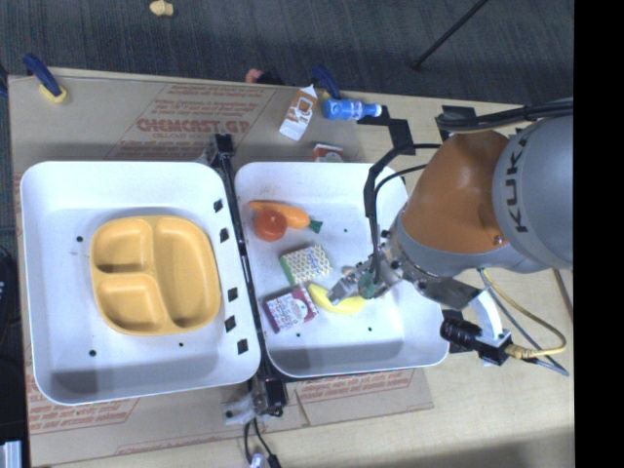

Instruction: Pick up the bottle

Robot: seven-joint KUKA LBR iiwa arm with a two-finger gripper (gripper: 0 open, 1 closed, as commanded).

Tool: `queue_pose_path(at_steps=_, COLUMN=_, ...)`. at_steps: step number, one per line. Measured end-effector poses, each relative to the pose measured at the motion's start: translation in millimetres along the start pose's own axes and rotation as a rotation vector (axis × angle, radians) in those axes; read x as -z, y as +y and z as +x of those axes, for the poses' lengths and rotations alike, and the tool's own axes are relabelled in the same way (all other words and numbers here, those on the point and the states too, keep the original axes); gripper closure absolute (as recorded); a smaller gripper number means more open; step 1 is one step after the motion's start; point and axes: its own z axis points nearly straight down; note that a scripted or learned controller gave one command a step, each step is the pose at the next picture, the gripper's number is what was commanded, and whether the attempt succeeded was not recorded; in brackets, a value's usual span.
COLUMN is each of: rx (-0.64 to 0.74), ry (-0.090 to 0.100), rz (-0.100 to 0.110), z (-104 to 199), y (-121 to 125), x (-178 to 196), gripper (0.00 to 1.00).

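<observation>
I am hovering my pincer (359, 286) low in the right bin (390, 351), just over the yellow banana (336, 302), and I cannot tell what state it is in. The bottle (346, 110), blue with a pale cap end, is lying well apart on the surface (458, 408) beyond the bin's far rim, its long axis running left to right.

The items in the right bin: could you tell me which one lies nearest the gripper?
The yellow banana, lying right at the gripper. The patterned packet, the small pink-and-white packet, the orange tomato and the carrot all lie farther left.
</observation>
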Motion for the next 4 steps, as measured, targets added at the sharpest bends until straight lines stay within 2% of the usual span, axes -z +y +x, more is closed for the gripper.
queue_pose_path(at_steps=1, rx=-0.455, ry=-0.001, rz=-0.001, z=33.5, y=17.2, x=-1.4, gripper=1.00)
queue_pose_path(at_steps=2, rx=-0.316, ry=-0.001, rz=-0.001, z=-32.3, y=-16.5, x=51.6, gripper=1.00)
queue_pose_path(at_steps=3, rx=0.258, ry=0.000, rz=0.000, z=-15.5, y=-8.0, x=5.1, gripper=1.00)
queue_pose_path(at_steps=4, rx=0.814, ry=-0.004, rz=-0.001, z=-51.1, y=-25.5, x=38.3, gripper=1.00)
